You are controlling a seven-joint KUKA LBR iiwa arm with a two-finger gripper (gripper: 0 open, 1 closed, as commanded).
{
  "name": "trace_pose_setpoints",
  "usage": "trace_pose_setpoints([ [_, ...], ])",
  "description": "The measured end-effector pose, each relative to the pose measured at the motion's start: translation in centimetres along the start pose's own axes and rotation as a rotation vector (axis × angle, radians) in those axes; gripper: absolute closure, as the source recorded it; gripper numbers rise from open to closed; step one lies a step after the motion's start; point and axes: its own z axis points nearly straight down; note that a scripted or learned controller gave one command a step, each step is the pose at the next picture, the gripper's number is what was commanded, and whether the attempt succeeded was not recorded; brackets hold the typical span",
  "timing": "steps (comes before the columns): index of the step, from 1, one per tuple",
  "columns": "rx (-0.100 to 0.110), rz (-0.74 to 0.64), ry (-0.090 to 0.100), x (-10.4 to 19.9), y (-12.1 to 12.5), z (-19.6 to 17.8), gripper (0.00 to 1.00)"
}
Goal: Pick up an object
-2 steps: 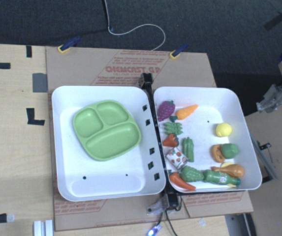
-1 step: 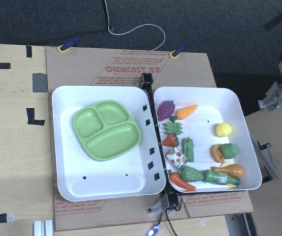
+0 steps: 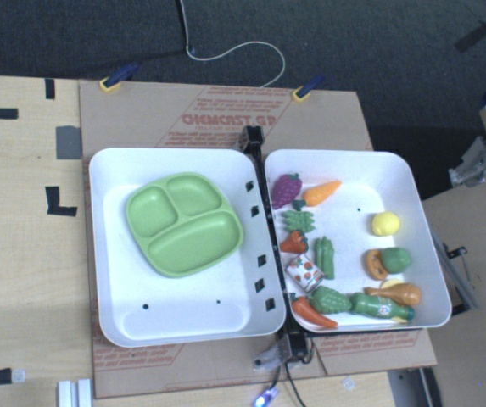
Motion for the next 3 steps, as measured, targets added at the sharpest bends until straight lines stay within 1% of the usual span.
trace_pose_setpoints([
  [3, 0.000, -0.001, -0.003, 0.0, 0.1, -3.0, 1.00],
])
